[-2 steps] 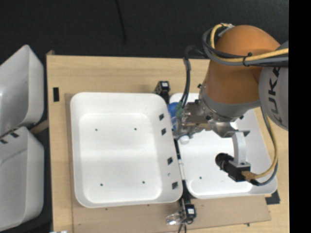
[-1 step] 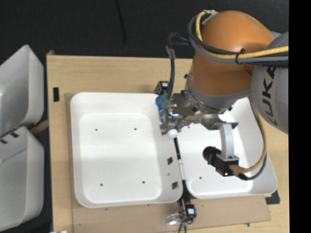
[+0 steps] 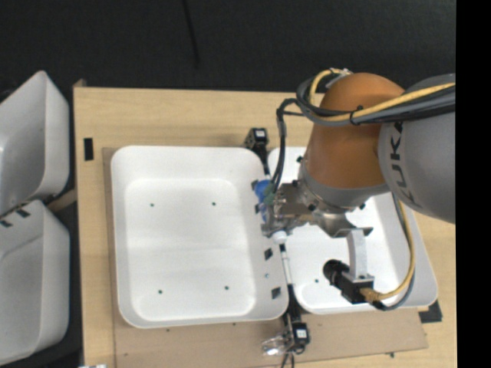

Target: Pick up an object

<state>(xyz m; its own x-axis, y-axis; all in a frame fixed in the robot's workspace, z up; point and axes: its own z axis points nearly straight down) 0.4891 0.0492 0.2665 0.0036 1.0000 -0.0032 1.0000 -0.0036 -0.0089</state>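
Well, the pincer [image 3: 275,215] hangs low over the left wall of the right bin [image 3: 311,303], under the grey arm with its round orange band [image 3: 349,140]. It is seen from above and half covered by the wrist, so I cannot tell if it is spread or pressed together.

Just beside it, on its upper left side and over the ridge where the two bins meet, there is a small blue thing [image 3: 263,189]. I judge this to be the object to pick up, but I cannot say if it is held, or only close to the pincer. It looks small and compact, so I expect it to be light. Whether it is stiff or soft does not show. A hold across its narrow middle seems the safest, because the wall of the bin is so near.

The left bin [image 3: 192,228] is of smooth white plastic, shallow, with rounded corners and some tiny dark dots on its floor. Both bins lie on a pale wooden surface [image 3: 92,205], matt and flat.
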